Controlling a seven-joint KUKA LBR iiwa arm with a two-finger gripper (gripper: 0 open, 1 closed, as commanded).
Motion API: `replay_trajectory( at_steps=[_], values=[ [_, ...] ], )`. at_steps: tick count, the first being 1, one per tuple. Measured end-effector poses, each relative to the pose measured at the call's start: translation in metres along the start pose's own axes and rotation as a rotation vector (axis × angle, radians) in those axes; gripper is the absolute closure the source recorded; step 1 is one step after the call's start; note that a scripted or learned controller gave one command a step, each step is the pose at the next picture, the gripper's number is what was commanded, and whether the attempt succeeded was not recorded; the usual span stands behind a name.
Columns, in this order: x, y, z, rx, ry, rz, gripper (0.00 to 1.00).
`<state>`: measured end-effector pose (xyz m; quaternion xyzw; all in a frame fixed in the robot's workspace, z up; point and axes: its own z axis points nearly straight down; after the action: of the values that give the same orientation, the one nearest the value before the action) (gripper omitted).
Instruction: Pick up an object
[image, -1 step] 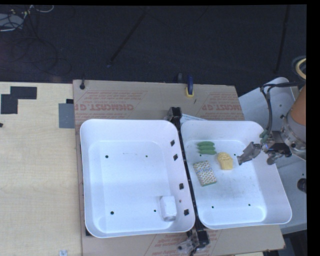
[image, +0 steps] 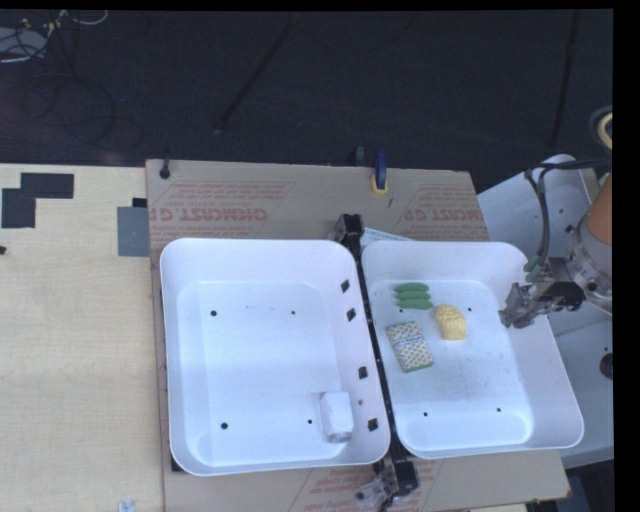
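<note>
**Jaws unreadable over the right bin's rim**

The jaws could not be read: the gripper (image: 520, 306) was small and dark at the right bin's (image: 545, 425) right rim, and whether it stood open or closed was impossible to tell. Nothing showed between its tips.

Sweeping from the left: pale wooden bench (image: 70, 350) with dark patches set into it, then a brown cardboard sheet (image: 260, 200) with red print lying under both bins. The left bin (image: 250, 340) carried a whitish block (image: 336, 414) near its lower right corner. Black clips (image: 352, 232) sat along the seam where the two bins met.

Over in the right bin, three things lay close together in the upper left part: a green piece (image: 412, 295), a patterned packet (image: 409, 346) just below it, and a yellow object (image: 450, 322) beside both. All three were well apart from the gripper.

Behind the bench, dark floor (image: 300, 80) with loose cables (image: 60, 25), and a blue-and-yellow clamp (image: 380, 175) on the cardboard's far edge.
</note>
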<state>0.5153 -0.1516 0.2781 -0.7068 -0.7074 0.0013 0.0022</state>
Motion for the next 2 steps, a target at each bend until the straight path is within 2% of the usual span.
replay_trajectory(
  at_steps=[1, 2],
  values=[
    [-0.064, -0.043, 0.065, 0.005, 0.0, 0.008, 1.0],
    [-0.063, -0.038, -0.078, -0.019, -0.007, 0.0, 1.0]
  ],
)
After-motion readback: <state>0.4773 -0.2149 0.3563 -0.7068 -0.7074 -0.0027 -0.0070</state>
